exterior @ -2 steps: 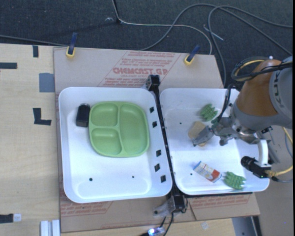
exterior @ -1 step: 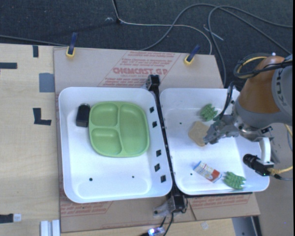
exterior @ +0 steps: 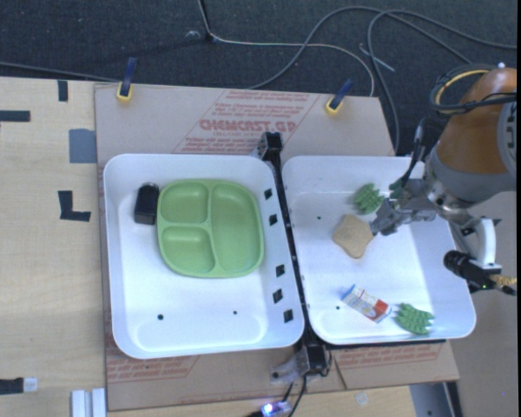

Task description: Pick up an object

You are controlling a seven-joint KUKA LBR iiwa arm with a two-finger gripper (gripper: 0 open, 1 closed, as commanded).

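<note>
Two white bins: the left bin (exterior: 122,259) holds one glossy green three-compartment plate (exterior: 210,228) and one black block (exterior: 146,204). The right bin (exterior: 443,294) holds two knobbly green toys (exterior: 366,199) (exterior: 413,318), one tan sponge-like piece (exterior: 353,234) and one red-white packet (exterior: 366,303). The claw (exterior: 391,218) hovers beside the tan piece; its opening cannot be determined.

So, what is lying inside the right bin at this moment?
The right bin holds a tan flat piece, a green toy near the gripper, a red and white packet and another green toy. The arm covers the bin's right side.
</note>
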